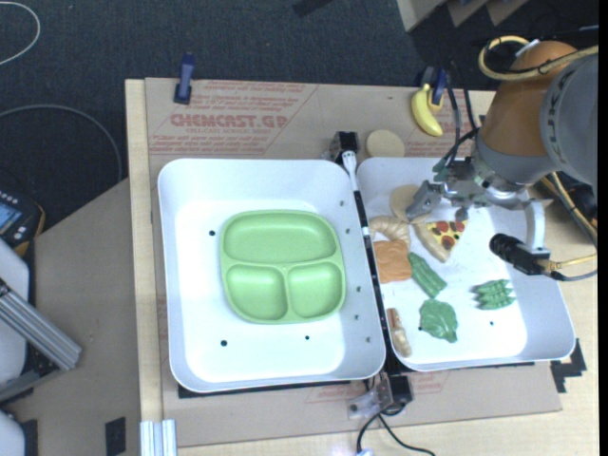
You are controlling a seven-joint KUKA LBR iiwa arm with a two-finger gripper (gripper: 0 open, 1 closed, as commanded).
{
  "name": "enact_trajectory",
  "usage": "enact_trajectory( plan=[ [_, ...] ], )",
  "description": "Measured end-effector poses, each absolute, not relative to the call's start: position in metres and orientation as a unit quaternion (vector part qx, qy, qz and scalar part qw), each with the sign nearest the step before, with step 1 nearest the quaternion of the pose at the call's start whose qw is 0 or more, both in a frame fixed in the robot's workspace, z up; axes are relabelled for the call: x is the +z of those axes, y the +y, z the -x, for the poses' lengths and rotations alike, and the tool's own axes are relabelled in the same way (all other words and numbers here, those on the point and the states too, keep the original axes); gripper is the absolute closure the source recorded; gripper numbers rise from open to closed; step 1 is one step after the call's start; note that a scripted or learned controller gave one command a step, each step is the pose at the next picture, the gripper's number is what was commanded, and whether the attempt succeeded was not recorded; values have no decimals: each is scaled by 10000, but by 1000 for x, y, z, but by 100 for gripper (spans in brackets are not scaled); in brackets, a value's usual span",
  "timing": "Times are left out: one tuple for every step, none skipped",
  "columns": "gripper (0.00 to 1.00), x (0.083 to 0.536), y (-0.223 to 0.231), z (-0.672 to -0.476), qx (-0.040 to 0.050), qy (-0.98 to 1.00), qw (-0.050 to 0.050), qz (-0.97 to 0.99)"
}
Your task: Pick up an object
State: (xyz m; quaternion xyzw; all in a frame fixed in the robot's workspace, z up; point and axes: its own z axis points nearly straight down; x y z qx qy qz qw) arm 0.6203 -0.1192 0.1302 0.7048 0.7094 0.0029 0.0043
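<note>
A small brown toy point(397, 332) is seen nearest, in the right bin point(532, 323). Nothing is picked up yet: the pizza slice point(443, 237) is seen lying just beside the tool point(445, 200), whose opening cannot be told.

robot lab: board-topped bench point(237, 112), paired white bins point(190, 207), aluminium extrusion point(38, 329).

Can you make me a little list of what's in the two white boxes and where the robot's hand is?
left bin: one green divided plate
right bin: pizza slice, orange bread piece, green pod, green leafy piece, green bunch
outside the bins: banana, beyond the right bin's far edge
gripper: over the right bin's far end, close to the pizza slice
</note>
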Motion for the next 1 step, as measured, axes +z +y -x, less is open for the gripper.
enact_trajectory(
  plan=[
    [0, 133, -121, -615, 5, 7072, 8, -7070]
  ],
)
